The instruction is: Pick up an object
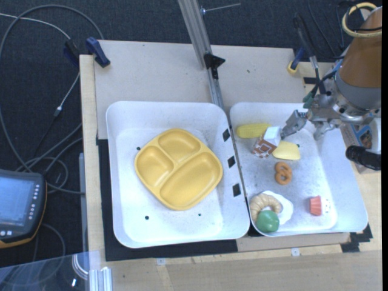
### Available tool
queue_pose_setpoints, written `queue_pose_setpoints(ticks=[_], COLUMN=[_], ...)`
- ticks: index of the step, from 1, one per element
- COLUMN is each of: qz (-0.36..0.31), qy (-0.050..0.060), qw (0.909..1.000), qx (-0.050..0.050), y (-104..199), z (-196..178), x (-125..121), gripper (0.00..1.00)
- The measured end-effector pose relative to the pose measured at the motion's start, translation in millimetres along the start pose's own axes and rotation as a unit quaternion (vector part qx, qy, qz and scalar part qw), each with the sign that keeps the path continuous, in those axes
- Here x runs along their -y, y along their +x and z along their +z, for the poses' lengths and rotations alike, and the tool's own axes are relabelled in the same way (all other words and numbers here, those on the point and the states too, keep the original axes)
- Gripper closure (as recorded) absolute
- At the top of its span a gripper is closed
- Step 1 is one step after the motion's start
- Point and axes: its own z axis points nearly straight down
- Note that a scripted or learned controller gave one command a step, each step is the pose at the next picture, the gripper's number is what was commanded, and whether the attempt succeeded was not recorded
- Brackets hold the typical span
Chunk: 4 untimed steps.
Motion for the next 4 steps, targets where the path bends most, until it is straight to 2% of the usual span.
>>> queue_pose_setpoints(ticks=[1,2,4], qz=[0.0,0.001,0.001], qy=[0.0,0.003,0.002], qw=[1.0,1.0,1.0], qx=[0.0,0.0,0.0], y=[0.0,3.4,-4.6], z=[0.0,63.1,148.0], x=[0.0,2.3,7.1], gripper=[0.0,0.0,0.0])
